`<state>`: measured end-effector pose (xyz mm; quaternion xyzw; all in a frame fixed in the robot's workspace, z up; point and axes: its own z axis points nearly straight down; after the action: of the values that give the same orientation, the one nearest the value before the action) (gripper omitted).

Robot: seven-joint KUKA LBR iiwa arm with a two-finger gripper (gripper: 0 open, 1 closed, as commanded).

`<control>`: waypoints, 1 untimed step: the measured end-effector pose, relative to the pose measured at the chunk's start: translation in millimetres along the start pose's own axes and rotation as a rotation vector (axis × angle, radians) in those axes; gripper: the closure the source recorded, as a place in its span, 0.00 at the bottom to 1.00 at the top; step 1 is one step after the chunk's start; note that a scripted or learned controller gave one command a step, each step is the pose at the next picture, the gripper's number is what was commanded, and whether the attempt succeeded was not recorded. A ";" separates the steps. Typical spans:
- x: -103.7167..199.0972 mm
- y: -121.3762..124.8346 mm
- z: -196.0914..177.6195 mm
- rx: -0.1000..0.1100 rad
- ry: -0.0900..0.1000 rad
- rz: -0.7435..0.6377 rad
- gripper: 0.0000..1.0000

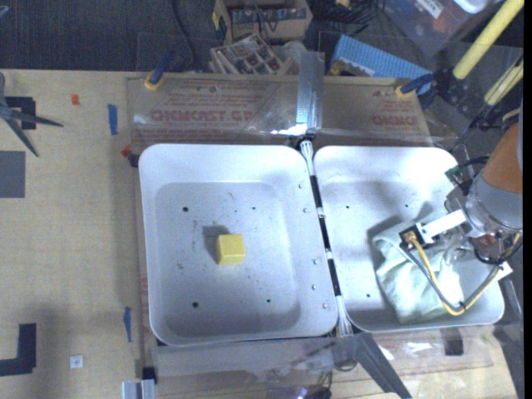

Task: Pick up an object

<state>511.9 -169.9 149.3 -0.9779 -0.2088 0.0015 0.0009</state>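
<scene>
Pale crumpled cloth (409, 279) in right bin (366, 181), directly beneath jaws (445, 243).

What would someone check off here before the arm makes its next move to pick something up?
1. Something to pick in the left bin: ok, a yellow block lies near its middle.
2. Block free of neighbours: ok, nothing touches it.
3. Something in the right bin: ok, a pale crumpled cloth.
4. Tool over a target: ok, it sits at the cloth.
5. Tool holding anything: cannot tell.
6. Yellow cable clear of the cloth: not ok, it loops across it.
</scene>
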 end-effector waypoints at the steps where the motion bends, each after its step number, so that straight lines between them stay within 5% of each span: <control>1: 59.2 -107.3 -34.4 -0.001 0.000 -0.044 1.00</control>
<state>522.2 -47.8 183.7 -0.9732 -0.2301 0.0014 0.0007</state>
